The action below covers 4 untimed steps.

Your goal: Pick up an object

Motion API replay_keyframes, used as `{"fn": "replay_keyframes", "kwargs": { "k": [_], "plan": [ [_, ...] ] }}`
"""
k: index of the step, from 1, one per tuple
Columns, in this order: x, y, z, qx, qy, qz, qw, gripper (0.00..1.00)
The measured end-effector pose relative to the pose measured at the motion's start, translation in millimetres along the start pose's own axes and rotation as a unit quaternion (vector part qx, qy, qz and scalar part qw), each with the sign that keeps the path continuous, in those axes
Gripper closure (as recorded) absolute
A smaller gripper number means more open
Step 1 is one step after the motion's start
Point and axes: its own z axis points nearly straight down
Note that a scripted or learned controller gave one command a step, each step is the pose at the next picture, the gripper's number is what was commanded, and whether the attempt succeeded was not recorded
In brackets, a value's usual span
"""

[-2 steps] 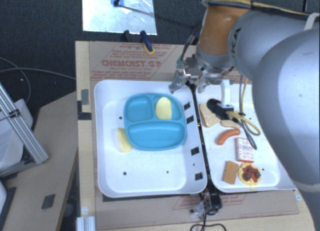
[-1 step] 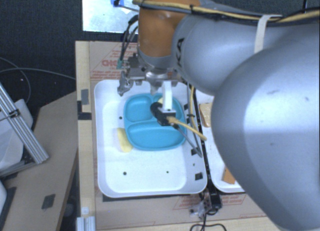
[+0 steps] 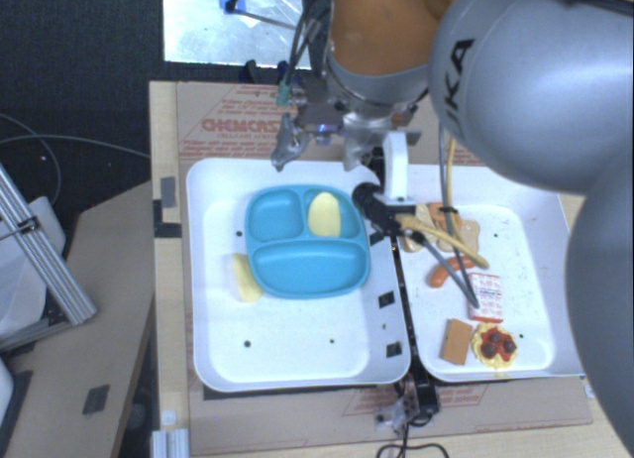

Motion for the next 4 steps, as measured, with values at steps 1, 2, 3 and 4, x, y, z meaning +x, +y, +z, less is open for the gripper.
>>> {"fn": "replay_keyframes", "kwargs": {
  "k": [1, 2, 3, 4],
  "plan": [
    [45, 14, 74, 0.001, 0.0, 0.0, 1.0, 0.0],
    [44, 14, 62, 0.001, 0.0, -0.002, 1.0, 1.0],
    [44, -95, 41, 0.004, -0.001, 0.0, 1.0, 1.0],
    [43, -5, -116, -0.009, 0.002, 0.0, 1.0, 1.0]
  ]
}}
